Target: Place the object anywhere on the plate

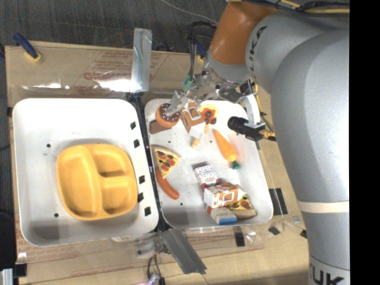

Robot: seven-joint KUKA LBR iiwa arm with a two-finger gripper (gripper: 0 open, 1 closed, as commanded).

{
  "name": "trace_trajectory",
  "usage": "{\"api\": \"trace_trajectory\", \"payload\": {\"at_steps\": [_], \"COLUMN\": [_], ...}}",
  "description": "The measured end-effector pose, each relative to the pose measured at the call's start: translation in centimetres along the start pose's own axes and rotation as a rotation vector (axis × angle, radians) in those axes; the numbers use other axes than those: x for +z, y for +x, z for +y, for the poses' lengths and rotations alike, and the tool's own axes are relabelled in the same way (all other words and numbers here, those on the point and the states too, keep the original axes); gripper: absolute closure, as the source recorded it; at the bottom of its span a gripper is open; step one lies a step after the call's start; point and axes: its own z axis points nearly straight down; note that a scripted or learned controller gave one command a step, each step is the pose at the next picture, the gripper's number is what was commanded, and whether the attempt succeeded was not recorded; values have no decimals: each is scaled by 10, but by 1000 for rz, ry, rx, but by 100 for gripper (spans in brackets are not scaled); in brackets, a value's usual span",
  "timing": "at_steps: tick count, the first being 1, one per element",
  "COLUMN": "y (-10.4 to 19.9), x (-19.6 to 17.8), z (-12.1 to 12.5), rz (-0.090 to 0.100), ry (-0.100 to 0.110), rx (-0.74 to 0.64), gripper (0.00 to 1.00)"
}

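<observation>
Gripper (181,103) sits at upper centre of frame, over the top-left corner of the right bin (261,186). Fingers (176,104) look metallic, angled down-left, tips just beside the donut (167,115). Can't tell how far apart they are or whether anything's between them: too cluttered and small there.

Plate (95,180): 1x, yellow, 3 compartments, in the left bin (35,114), left-centre of frame. Nothing of the toy food is on it.

Right bin contents, counted:
- 1x choc-frosted donut, top-left corner
- 1x brown/white toy piece (191,119), just right of donut, near the gripper
- 1x carrot (225,146), orange w/ green tip, centre-right
- 1x pizza slice (165,159), left side
- 1x sausage (167,187), below pizza, touching or nearly
- approx. 3 small cartons/boxes (222,198), clustered lower centre, touching each other

Bins: 2x white, side by side on cardboard-covered worktop (77,61). Arm (309,100) fills the right of frame.
</observation>
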Motion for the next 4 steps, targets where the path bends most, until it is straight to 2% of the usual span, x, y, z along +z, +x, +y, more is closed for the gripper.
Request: {"api": "trace_trajectory", "payload": {"at_steps": [1,2,3,4], "y": [51,85,128,144], "x": [-8,-4,-5,-130], "z": [-47,-81,-109,-115], "rz": [-1,-1,-1,2], "ry": [-2,1,2,-11], "rx": [181,443,865,909], "gripper": [100,100,100,100]}}
